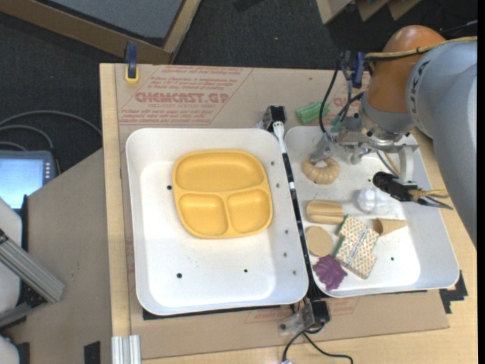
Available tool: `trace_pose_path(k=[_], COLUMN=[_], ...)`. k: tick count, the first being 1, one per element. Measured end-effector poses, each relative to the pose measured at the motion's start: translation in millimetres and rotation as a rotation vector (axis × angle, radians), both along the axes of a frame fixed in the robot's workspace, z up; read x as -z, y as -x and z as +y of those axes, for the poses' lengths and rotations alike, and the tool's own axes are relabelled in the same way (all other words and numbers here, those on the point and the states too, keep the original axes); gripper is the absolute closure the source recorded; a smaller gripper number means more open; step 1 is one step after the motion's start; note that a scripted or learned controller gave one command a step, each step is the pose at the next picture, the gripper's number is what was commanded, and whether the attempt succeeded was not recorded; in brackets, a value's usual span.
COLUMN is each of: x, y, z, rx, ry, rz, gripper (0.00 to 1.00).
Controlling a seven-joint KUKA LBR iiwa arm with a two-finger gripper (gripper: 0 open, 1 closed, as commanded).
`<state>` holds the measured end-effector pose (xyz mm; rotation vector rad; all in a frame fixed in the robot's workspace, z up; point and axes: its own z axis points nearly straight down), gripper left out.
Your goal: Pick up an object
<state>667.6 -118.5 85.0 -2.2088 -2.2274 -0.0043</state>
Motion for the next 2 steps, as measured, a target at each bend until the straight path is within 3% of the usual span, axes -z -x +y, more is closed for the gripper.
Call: trace_pose_path(k=[1, 2], x=[0, 0], y=[2, 1], z=[-75, -18], rx=[0.014, 0.005], ry=[0.009, 0.004], rz=[-0.005, 0.000], gripper=[0.00, 0.00])
